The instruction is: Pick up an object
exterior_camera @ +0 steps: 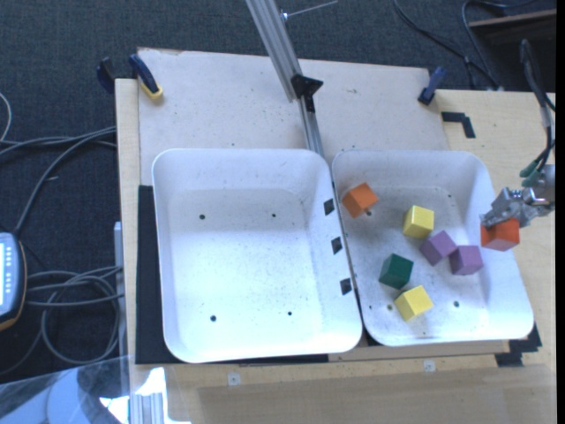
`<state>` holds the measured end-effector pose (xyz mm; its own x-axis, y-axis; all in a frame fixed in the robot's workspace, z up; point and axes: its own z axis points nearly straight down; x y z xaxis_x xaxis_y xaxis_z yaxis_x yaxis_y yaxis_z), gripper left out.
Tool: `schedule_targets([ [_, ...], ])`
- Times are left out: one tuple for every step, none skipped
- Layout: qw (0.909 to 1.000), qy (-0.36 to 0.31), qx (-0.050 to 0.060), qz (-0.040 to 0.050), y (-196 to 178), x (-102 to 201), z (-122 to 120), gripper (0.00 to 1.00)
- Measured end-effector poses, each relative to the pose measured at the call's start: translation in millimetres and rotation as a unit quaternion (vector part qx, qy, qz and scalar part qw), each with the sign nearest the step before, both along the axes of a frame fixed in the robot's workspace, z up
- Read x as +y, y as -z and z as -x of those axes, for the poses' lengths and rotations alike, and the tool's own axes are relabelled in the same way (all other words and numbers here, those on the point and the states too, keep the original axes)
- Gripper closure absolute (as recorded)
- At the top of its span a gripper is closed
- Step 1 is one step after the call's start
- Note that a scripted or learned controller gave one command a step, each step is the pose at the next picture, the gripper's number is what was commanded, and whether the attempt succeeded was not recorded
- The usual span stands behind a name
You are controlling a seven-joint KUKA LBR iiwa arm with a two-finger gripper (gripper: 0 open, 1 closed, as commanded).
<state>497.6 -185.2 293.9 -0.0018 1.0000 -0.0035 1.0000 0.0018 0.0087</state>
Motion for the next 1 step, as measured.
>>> schedule_targets([
  [1.0000,-0.002,0.003,-0.0013,0.5,38.4,-24.4,1.00],
])
